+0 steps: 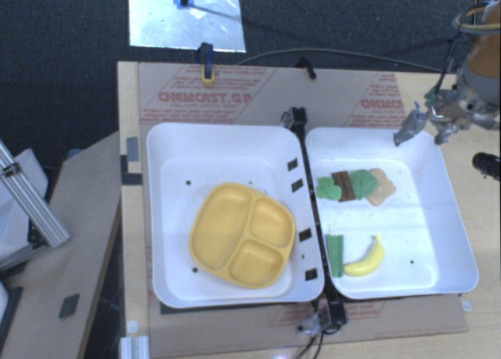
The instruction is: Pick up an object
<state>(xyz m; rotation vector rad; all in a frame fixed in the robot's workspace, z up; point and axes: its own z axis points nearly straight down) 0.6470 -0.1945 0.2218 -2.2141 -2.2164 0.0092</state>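
Nothing picked yet: the grey two-finger gripper hangs over the right white bin's far rim, fingers spread and empty, while the yellow plastic banana lies near the front, ungrasped.

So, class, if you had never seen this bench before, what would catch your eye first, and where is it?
Probably the yellow divided tray, lying in the left bin. Next, the toy food in the right bin: a banana near the front, green and brown pieces further back. The gripper hovers open over that bin's far right corner.
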